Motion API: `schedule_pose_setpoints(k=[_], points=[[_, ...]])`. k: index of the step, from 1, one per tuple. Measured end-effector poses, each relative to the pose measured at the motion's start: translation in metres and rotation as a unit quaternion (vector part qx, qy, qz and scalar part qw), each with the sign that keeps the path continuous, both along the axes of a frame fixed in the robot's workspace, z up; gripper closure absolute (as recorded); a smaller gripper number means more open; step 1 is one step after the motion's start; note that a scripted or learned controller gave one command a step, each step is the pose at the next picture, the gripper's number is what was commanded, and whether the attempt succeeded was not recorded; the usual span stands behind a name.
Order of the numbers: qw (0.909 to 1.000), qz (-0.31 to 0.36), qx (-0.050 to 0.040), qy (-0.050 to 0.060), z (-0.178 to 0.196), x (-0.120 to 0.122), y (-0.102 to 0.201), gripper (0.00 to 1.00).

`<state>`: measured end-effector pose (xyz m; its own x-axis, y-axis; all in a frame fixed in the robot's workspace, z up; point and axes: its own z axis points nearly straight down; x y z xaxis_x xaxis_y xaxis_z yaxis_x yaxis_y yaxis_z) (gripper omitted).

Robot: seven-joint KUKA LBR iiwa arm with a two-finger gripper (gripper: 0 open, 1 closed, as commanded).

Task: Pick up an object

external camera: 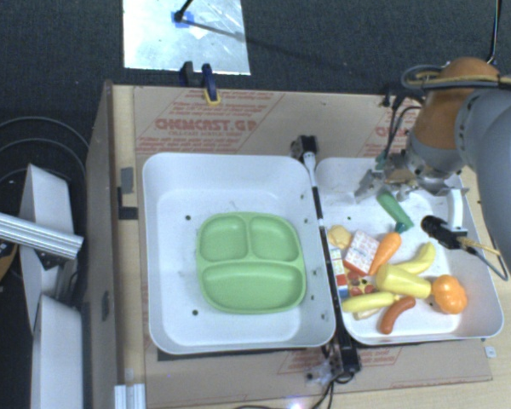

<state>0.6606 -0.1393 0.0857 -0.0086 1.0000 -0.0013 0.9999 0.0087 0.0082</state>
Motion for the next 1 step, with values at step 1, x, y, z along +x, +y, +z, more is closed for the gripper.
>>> schedule_pose_setpoints(k=[1], points=[[1.0000,-0.001,-0.0003,0.001,0.0106,-0.0019,-0.0024,1.00]])
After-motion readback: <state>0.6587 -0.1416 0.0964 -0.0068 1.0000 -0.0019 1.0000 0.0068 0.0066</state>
